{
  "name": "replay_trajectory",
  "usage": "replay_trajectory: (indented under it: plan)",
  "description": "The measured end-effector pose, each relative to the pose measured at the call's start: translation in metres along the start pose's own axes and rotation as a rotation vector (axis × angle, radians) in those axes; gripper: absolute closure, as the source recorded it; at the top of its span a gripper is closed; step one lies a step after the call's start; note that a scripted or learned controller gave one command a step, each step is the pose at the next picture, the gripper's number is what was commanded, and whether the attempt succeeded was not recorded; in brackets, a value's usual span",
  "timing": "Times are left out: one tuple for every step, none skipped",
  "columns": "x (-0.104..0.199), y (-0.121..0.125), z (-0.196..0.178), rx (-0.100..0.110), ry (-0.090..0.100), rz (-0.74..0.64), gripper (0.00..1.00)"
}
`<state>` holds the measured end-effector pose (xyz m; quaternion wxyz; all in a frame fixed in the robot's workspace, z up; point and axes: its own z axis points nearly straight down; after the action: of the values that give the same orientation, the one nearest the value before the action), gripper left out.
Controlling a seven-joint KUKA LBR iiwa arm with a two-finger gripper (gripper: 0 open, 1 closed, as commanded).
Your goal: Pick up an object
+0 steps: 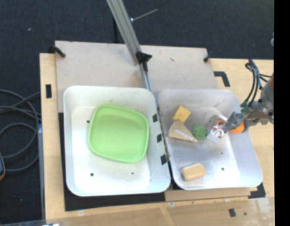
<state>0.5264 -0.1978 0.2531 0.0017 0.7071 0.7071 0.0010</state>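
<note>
Objects lay just left of the jaws point(234, 121): a red-white item point(219, 127) nearest, green ball point(200, 132) beyond; their opening could not be told.

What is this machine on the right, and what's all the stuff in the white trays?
You are looking down from a camera fixed above a workbench. On the bench sit two shallow white bins side by side. The left bin holds a green plate. The right bin holds small things: a yellow block, a pale wedge, a fuzzy green ball and a tan block.

The machine coming in from the right is a robot arm. At its end is a gripper, like a hand with two fingers, reaching into the right bin. Its job is to pick something up. There is something orange and some red and white at its tip, but the picture is too blurry to tell whether it holds anything.
</note>
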Motion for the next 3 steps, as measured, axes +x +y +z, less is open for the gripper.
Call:
replay_trajectory:
  plan:
    - [0.058, 0.01, 0.004, 0.003, 0.002, -0.004, 1.0]
    - [0.108, 0.01, 0.015, 0.004, 0.001, -0.003, 1.0]
    - [0.159, 0.006, 0.024, 0.004, 0.001, -0.004, 1.0]
